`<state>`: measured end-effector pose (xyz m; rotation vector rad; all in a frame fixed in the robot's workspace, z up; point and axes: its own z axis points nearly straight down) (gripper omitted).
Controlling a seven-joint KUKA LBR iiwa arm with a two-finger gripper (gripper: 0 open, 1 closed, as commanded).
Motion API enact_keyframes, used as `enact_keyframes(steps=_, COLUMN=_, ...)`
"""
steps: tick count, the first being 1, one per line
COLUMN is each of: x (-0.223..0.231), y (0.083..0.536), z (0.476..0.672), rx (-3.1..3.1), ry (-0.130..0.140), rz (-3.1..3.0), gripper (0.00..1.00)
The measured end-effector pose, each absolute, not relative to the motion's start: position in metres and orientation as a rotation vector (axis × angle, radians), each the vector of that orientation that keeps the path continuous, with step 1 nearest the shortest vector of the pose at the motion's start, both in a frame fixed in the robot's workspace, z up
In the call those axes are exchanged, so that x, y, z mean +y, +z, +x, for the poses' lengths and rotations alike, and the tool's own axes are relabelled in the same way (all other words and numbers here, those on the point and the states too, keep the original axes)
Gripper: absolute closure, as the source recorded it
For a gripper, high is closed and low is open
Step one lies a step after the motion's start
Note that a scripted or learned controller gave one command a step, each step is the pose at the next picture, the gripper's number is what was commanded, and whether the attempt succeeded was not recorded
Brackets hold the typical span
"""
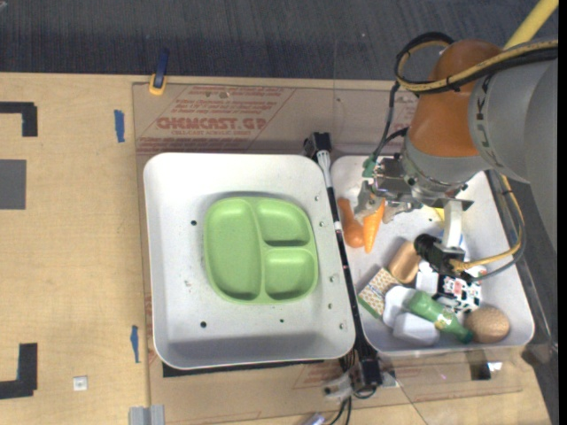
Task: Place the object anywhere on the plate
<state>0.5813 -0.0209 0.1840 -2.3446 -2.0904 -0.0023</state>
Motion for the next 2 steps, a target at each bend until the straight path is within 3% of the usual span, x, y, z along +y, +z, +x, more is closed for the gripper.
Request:
enact_keyframes(steps=1, x=0.0473, y=0.2179, z=0.6027, rx=-2.177, ry=-0.006, rz=-2.265, gripper=1.00)
enact_keyframes(steps=2, x=0.0438, y=0.2163, z=0.6020, rx=-2.172, ry=0.001, rz=-2.269, gripper=0.00)
